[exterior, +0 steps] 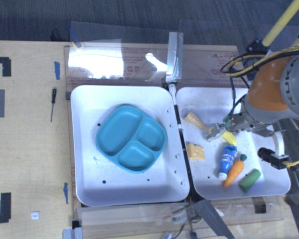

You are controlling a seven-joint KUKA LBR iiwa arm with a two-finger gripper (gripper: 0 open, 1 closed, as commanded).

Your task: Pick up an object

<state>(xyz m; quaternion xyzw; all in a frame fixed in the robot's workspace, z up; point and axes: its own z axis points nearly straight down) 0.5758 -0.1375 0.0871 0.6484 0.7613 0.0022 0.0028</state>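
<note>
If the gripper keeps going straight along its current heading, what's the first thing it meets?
The gripper points toward the view's left across the right bin. First in that line looks like the tan wedge just ahead, though one slanted view leaves height unclear; it may pass above it.

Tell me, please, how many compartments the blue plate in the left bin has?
3. The blue plate has one long compartment along its upper left, one at its right, and one at its lower middle. Nothing lies in any of them.

Right bin crowded, left bin roomier

Toys cluster in the right bin's lower centre; a blue divided plate fills the left bin's middle.
</note>
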